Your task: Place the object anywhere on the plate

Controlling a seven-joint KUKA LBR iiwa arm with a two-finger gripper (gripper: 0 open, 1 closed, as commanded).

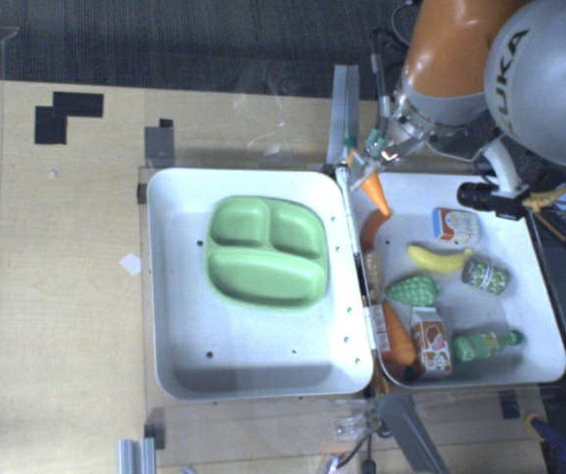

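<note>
A green divided plate (268,250) lies in the middle of the left white bin (164,294). My gripper (369,162) hangs over the far left corner of the right bin (547,304), just right of the wall between the two bins. It is shut on the top end of an orange toy carrot (377,197), which slants down and to the right from the fingers. The carrot is to the right of the plate and a little farther back, with the bin wall between them.
The right bin holds a brown item (371,229), a banana (441,258), a white carton (455,226), a green can (486,276), a bumpy green fruit (413,289), a second carrot (393,330), a juice box (431,342) and a green bottle (485,344).
</note>
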